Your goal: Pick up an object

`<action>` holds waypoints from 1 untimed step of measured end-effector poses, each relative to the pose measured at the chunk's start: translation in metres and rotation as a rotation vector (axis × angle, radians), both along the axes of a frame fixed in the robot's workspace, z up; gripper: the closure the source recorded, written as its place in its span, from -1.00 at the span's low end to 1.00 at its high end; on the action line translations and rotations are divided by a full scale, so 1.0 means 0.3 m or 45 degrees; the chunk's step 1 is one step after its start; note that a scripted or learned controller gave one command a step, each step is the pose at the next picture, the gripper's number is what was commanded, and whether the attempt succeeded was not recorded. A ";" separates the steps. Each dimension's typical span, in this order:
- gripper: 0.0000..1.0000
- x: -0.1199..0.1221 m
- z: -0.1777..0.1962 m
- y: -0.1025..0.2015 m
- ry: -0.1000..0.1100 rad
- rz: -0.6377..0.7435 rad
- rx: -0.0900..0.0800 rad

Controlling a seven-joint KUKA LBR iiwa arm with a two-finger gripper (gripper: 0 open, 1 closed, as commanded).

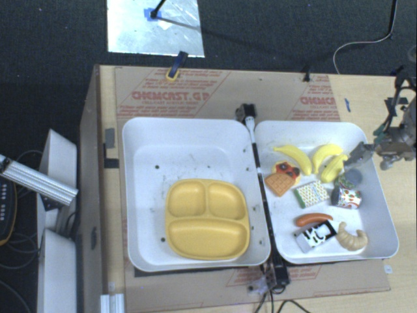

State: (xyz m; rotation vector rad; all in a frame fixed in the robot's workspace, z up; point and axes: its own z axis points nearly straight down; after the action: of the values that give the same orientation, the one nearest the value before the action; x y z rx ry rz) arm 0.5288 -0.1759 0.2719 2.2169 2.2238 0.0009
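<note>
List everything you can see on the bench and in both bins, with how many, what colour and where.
left bin: one, white, left half of the bench
right bin: one, white, beside it on the right
divided tray: one, yellow, in the left bin
bananas: two, yellow, back of the right bin
waffle: one, tan, near the divider
checked packet: one, green and white, middle of the right bin
sausage: one, red, front
croissant: one, tan, front right corner
gripper: one, grey, over the right bin's far right side
</note>
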 end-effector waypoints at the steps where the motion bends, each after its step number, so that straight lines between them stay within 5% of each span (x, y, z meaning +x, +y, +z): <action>1: -1.00 0.185 -0.554 0.002 -0.002 -0.002 0.000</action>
State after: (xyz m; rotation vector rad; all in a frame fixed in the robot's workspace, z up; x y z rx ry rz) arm 0.5843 -0.1754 0.1056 2.2180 2.2205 0.0026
